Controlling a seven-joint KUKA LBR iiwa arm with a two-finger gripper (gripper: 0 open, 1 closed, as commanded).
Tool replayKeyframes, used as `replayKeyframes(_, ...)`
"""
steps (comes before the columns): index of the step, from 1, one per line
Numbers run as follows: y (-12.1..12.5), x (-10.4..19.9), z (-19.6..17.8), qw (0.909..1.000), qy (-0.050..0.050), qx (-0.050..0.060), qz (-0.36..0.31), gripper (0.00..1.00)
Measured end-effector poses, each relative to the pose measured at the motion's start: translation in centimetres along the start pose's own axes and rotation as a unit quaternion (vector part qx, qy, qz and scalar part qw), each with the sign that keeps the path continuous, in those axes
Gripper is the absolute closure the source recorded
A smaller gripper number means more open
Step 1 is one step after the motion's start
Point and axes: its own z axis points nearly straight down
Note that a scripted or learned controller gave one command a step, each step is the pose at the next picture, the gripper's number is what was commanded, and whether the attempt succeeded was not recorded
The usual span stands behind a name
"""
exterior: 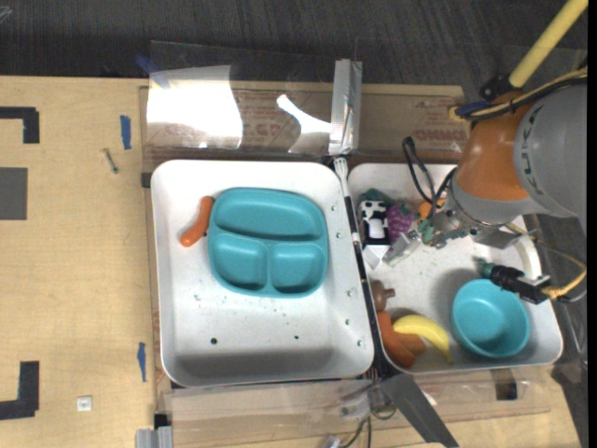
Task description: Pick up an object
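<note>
A grey arm (550, 152) with an orange band (490, 161) reaches in from the right over two white bins on a tan tabletop (70, 250). Its jaws (410, 239) hang low over the upper left part of the right bin (424, 283); whether they are released or clenched cannot be told from this angle, and nothing can be seen between them.

Just left of the jaws, in the bin's upper left corner, lies a small cluster: a black-and-white toy (375, 222) against the bin's left wall and a purple item (399, 218) beside it, nearest the jaws. Contact between the jaws and either one cannot be made out.

Nearer the camera in the same bin, well apart from the jaws, a teal bowl (491, 317) sits upright at the lower right, a banana (423, 330) lies at the lower left, and an orange object (399, 345) lies partly under the banana in the corner. A small brown item (383, 295) rests against the left wall above them.

The left bin (256, 343) holds a teal divided tray (269, 241), with a carrot (197, 222) lying just beside the tray's left edge. Clear plastic sheeting (191, 110) stands behind the bins.
</note>
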Motion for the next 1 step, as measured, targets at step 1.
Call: replayKeyframes(1,3.89,-6.99,-1.82,0.9968,0.01,0.013,0.078,0.0)
